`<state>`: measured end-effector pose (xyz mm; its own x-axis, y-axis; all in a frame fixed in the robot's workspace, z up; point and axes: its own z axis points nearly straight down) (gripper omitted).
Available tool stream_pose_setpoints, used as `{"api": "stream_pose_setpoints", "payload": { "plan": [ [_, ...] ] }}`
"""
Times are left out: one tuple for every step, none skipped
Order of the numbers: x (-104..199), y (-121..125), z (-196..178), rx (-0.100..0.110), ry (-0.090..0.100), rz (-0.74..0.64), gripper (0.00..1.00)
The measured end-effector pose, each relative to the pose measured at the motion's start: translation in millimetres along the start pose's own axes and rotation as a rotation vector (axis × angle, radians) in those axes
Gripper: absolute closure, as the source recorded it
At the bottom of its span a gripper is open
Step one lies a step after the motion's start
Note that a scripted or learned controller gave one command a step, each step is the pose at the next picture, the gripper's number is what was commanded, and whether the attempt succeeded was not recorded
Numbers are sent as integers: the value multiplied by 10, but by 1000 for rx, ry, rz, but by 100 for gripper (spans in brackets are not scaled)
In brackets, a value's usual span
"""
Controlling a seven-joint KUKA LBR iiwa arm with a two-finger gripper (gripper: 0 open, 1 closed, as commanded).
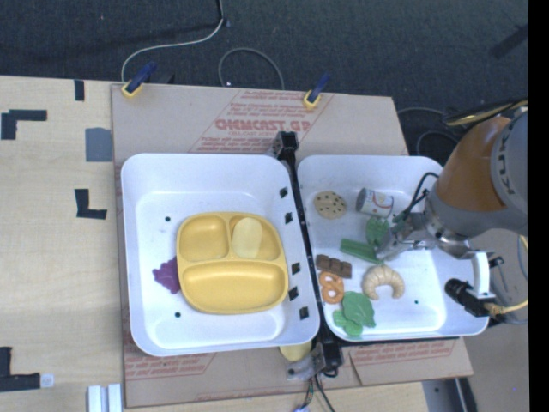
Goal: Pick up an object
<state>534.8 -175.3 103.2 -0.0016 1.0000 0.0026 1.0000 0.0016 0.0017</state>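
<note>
Low in the frame, at the near rim between the two shallow white plastic bins (137, 230), a small yellow clip-like piece (294, 351) with wires below it.

In the right bin's near half, lower middle of the frame: one leafy green plastic lettuce piece (354, 313), one orange pretzel-shaped toy (331, 287), one pale tan croissant-shaped toy (383, 281), smooth and curved, and one small brown ridged chocolate-bar piece (334, 266).

Farther back, right of centre: metal two-finger gripper (396, 239) reaching in from the right, down over a dark green flat strip-like toy (366, 240); tips at or just beside the green piece, contact unclear. Fingers too small and blurred to judge, so cannot tell whether apart or together, nor whether anything sits between them. Behind it, grey arm with glossy orange band (472, 174).

Near the right bin's far wall: one round beige cookie with dark chips (328, 203) and one small white-and-grey can lying on its side (376, 201).

In the left bin, centre left of the frame: one yellow moulded plastic divided plate (232, 263) with three compartments, one pale yellow oval piece (247, 237) in its upper right compartment. Touching the plate's left edge, one purple bumpy grape-like cluster (166, 274).

Beneath both bins, brown cardboard sheet with red print (249, 123), held at its far edge by two yellow-and-blue clamps (135, 82).
</note>
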Motion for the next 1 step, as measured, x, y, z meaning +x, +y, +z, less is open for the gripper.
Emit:
{"api": "stream_pose_setpoints", "payload": {
  "plan": [
    [-1,-4,6,1,0,1,0]
  ]
}}
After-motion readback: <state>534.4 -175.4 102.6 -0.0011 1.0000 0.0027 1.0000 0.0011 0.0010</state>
